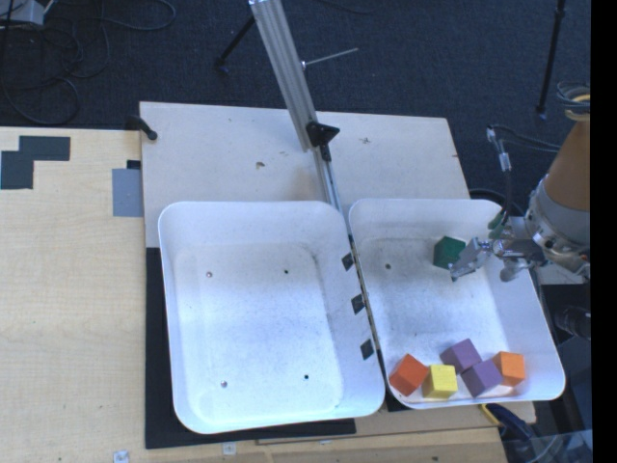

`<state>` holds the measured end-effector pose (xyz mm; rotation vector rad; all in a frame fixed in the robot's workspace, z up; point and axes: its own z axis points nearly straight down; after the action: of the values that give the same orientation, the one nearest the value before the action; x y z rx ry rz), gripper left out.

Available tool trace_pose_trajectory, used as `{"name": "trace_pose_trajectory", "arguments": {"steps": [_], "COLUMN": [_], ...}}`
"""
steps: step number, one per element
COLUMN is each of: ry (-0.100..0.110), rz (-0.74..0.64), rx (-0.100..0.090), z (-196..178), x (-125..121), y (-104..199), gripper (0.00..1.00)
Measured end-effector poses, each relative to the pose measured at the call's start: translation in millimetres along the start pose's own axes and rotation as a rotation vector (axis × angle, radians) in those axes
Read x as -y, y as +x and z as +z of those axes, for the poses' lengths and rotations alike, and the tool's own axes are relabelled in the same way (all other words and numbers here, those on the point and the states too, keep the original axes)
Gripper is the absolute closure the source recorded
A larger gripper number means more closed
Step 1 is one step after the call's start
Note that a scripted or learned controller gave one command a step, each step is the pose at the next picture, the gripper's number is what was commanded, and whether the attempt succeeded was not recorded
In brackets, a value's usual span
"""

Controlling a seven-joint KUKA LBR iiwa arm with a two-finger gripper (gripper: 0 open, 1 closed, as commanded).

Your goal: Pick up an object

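A green block (448, 252) lies in the upper middle of the right bin (424, 222). My gripper (487, 262) hangs just to its right, near the bin's right wall, and stands open. Its left finger (465, 261) is right beside the green block, and nothing sits between the fingers. Along the bin's front edge lie a red-orange block (410, 374), a yellow block (442, 382), two purple blocks (462, 353) (480, 377) and an orange block (510, 367).
The left bin (183, 258) adjoins the right one, with black clips (358, 303) along the shared rim. A slanted aluminium rail (287, 75) rises behind the bins. The arm's orange band (583, 167) is at the right edge.
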<state>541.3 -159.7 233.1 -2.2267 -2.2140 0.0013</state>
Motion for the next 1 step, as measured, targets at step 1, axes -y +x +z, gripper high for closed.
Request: {"name": "trace_pose_trajectory", "arguments": {"steps": [1], "ry": [0.0], "rz": [-0.009], "rx": [0.001], "z": [144.6], "x": [-52.4], "y": [-8.5], "gripper": [0.0]}}
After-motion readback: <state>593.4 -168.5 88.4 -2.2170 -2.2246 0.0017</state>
